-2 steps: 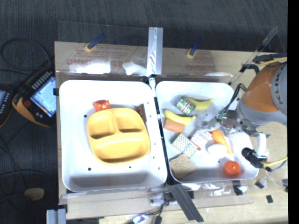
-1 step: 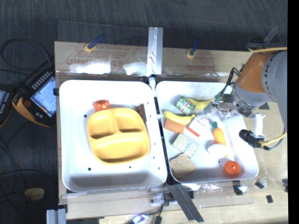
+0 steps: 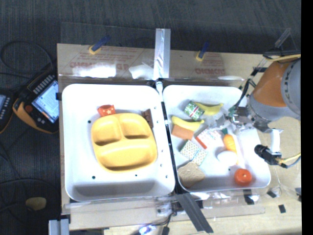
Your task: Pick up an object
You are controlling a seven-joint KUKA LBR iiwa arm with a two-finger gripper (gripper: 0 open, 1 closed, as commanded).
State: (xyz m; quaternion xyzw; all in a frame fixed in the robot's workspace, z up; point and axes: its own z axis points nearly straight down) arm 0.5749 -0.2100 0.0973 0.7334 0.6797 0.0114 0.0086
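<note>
Arm's gripper (image 3: pixel 234 115) hangs over the right bin (image 3: pixel 254 180) near the banana (image 3: pixel 211 108); can't tell the finger state. Next, drop and grab.

Bench (image 3: pixel 112 58) with two white bins (image 3: pixel 78 180).

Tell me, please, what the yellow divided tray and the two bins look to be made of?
The yellow divided tray looks like moulded plastic with a semi-gloss finish: one even colour, rounded compartment edges, soft highlights. The left bin and right bin look like thin white plastic, smooth with rounded corners, though coated metal can't be excluded.
</note>
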